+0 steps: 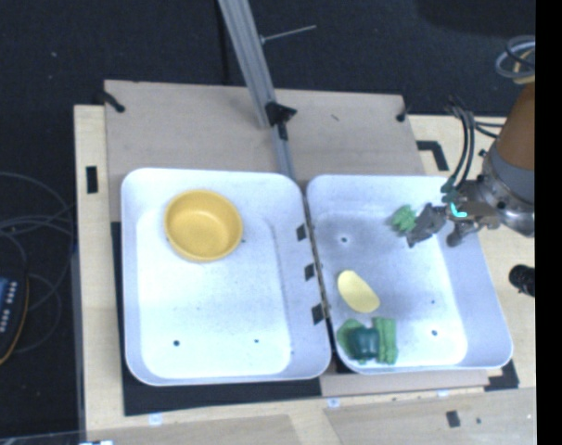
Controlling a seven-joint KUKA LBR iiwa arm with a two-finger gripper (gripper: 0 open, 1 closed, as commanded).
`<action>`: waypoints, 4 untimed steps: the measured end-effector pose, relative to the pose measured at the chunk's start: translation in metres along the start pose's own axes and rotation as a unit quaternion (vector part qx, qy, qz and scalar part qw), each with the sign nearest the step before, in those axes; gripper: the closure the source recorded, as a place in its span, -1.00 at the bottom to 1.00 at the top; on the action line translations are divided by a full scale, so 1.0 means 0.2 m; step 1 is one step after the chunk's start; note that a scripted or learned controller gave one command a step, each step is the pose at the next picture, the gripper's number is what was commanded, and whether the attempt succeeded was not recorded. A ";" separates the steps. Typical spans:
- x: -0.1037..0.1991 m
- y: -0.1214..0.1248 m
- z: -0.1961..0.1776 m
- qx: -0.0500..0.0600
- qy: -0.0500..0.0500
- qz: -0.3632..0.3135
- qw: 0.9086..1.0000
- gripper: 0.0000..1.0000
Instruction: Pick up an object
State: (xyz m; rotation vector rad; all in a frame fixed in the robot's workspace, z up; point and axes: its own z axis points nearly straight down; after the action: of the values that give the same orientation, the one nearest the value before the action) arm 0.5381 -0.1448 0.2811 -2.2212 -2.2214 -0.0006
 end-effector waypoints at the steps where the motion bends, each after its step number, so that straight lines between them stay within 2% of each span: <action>1: 0.00 0.00 0.00 0.000 0.000 0.000 1.000 -1.00; 2: -0.01 0.00 0.31 0.003 0.000 0.000 1.000 -1.00; 4: 0.00 0.01 0.74 0.002 0.000 0.000 1.000 -1.00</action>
State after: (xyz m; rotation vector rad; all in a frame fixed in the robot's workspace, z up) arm 0.5400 -0.1451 0.1329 -2.2204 -2.2192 0.0036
